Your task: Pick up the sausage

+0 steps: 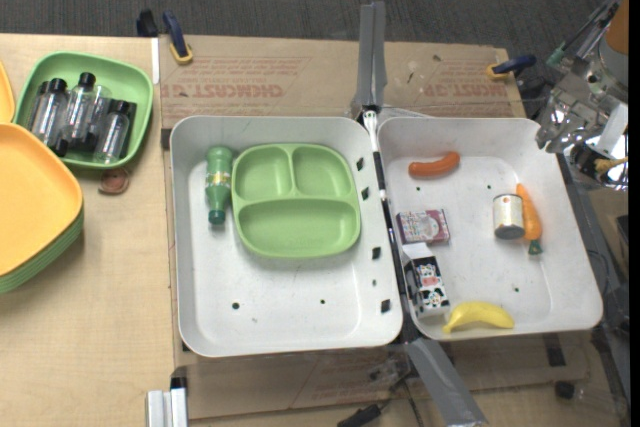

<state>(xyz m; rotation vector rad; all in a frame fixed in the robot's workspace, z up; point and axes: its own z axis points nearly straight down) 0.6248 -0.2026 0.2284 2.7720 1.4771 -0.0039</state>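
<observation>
The wooden desk (90,335) carries two shallow white bins (290,335) so things stay together. The grey robot arm (585,105) waits at the right edge; I cannot tell how its hand is set. The small orange-red sausage (434,164) lies loose near the right bin's back wall. Writing on the cardboard is mirrored, unreadable.

The arm (600,45) came in from the right edge of the view, only its lower part visible. The gripper (585,130) hung at the far right, past the outer rim of the right-hand side; its metal parts were blurred and hard to read
</observation>
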